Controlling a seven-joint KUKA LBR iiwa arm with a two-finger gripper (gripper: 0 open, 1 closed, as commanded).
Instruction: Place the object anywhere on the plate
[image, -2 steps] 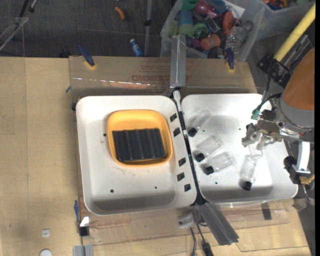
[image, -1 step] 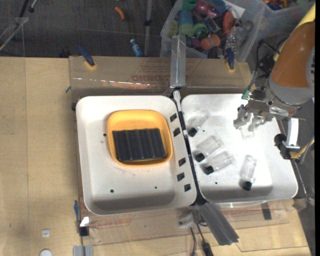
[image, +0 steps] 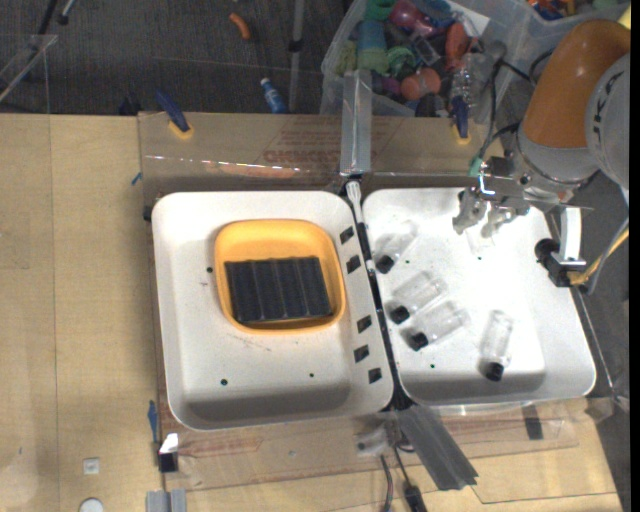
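Claw (image: 483, 212): we see it over the right bin's (image: 560, 360) far edge; open or clenched, we cannot tell.
Bottles (image: 420, 293): lying in that bin, waiting.
Plate (image: 278, 236): in the left bin (image: 180, 300), ready.

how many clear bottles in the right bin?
4, all in the right bin: one near the divider, upper left; two stacked mid-left; one lower right. The arm may hide more.

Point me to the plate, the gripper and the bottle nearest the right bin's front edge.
plate (image: 228, 240): camera view, yellow rim, back left.
gripper (image: 480, 220): camera view, between the fingertips.
bottle (image: 496, 338): camera view, mid clear body.
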